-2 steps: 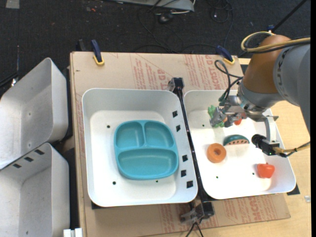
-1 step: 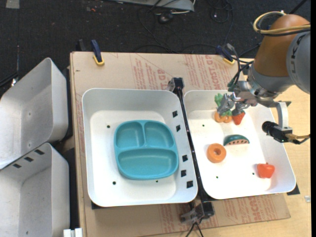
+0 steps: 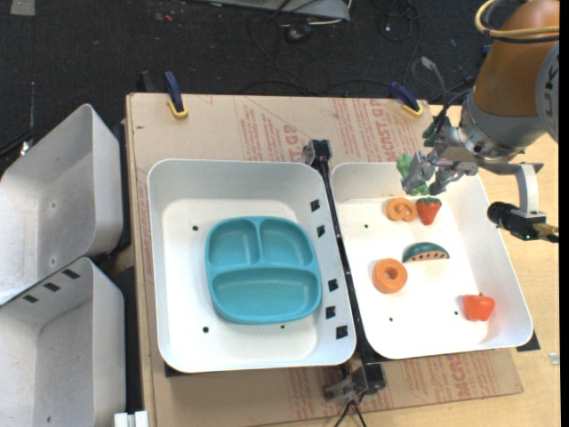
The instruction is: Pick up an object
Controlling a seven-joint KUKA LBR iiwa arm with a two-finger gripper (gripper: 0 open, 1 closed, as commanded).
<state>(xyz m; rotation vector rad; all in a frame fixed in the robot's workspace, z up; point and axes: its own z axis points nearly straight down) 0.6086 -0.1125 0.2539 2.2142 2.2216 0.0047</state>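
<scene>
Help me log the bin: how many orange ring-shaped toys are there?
2: a small orange ring at the right bin's far end near the gripper, and a larger orange ring mid-bin. The gripper may hide others.

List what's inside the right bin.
Right bin holds two orange rings, a strawberry, a watermelon slice and a red piece. The gripper covers its far corner.

A grey arm (image 3: pixel 498 123) with a bulbous orange band, thin cables, and seemingly a metal claw (image 3: pixel 425 178).
</scene>
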